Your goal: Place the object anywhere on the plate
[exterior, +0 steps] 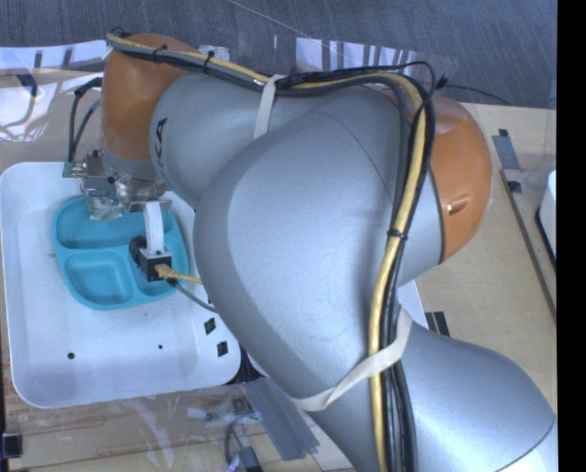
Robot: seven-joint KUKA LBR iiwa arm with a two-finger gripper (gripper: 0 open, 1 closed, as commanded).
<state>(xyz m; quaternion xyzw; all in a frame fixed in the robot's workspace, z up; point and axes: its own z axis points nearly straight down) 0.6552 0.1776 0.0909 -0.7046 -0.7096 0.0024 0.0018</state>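
A white bin (pixel 37 362) is seen at left, with a blue divided plate (pixel 96 264) lying in it. The gripper (pixel 106 205) is held over the plate's upper edge. The object cannot be made out, so progress cannot be judged.

Wooden bench (pixel 490 264) under apparently one white bin (pixel 37 342)

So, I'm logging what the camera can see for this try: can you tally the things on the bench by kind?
White bin: 1
Blue divided plate: 1
Robot arm with end effector: 1
Total: 3
The arm covers much of the bench, so anything beneath it is uncounted.
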